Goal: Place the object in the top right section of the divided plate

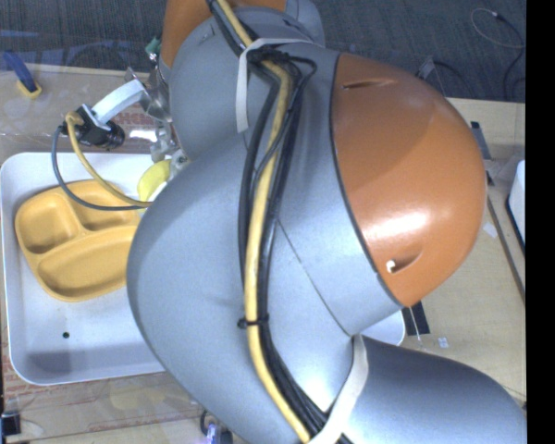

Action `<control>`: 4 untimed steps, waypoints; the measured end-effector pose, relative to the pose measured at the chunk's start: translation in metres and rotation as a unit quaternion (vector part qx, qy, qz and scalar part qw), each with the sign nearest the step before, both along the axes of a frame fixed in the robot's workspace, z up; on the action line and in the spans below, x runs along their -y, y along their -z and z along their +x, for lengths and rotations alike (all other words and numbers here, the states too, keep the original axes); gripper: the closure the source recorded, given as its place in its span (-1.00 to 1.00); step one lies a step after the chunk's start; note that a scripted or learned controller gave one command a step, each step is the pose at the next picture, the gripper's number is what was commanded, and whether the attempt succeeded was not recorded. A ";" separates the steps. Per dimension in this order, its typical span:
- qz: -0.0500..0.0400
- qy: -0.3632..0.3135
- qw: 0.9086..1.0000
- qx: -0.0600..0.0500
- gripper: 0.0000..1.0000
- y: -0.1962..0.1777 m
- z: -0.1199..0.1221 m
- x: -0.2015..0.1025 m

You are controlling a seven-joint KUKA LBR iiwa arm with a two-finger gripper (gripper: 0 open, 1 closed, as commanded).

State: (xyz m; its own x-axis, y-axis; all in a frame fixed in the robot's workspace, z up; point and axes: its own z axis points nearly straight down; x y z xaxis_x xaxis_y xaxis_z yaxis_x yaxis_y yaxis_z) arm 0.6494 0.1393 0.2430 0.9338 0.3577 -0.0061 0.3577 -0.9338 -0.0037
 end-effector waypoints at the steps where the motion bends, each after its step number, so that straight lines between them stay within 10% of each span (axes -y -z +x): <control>1: 0.000 -0.006 1.000 -0.002 1.00 -0.009 -0.001 -0.004; 2: -0.001 0.079 0.997 0.002 1.00 0.000 -0.003 0.019; 3: 0.002 -0.365 0.931 -0.001 1.00 0.008 -0.004 -0.001; 4: 0.002 -0.229 0.973 -0.001 1.00 0.027 -0.011 0.012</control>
